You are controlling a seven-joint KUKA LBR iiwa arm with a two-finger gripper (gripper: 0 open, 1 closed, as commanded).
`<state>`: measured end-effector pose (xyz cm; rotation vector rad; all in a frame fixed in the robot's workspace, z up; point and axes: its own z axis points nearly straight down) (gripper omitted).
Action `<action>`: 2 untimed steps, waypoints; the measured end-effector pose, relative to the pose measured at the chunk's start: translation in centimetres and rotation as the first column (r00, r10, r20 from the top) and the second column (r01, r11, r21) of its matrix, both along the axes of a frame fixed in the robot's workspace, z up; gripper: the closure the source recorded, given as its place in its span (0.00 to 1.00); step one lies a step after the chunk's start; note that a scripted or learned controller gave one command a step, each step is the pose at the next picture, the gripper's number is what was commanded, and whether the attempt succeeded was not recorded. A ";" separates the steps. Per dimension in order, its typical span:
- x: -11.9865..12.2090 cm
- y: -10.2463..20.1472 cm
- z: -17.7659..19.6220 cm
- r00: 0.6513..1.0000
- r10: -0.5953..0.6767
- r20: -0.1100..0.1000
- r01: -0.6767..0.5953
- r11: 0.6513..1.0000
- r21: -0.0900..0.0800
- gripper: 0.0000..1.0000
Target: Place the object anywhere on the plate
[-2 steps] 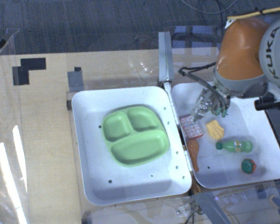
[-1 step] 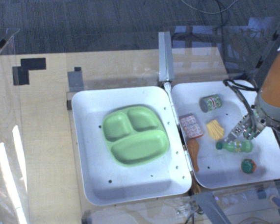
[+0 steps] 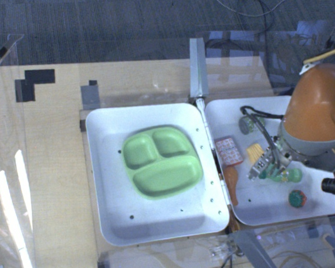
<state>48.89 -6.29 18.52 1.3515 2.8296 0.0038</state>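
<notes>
Nearest the camera, at about five o'clock in the right bin [image 3: 246, 214], sits a small green ball with red spots [image 3: 297, 198], untouched. Just beyond it the hand [image 3: 269, 165] is down among the objects, right over a pale green item [image 3: 289, 175]; whether it is spread or pinching anything I cannot tell, since the wrist and cabling crowd it. Around it lie a yellow ridged piece [image 3: 254, 151] at its ten o'clock, a patterned card [image 3: 228, 150] and an orange utensil [image 3: 231, 180] toward nine, and a grey round thing [image 3: 247, 125] at eleven. Across the divider, the green plate [image 3: 161, 161] lies in the middle of the left bin [image 3: 113, 212], its three compartments bare. By my reading the task has barely begun: a pick is being attempted, and the lift, carry and release onto the plate all remain.
</notes>
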 end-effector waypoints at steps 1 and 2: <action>1.6 4.3 0.0 0.981 0.193 0.001 -0.193 0.981 -0.001 1.00; 1.1 3.0 0.1 0.931 0.365 0.001 -0.365 0.931 -0.003 1.00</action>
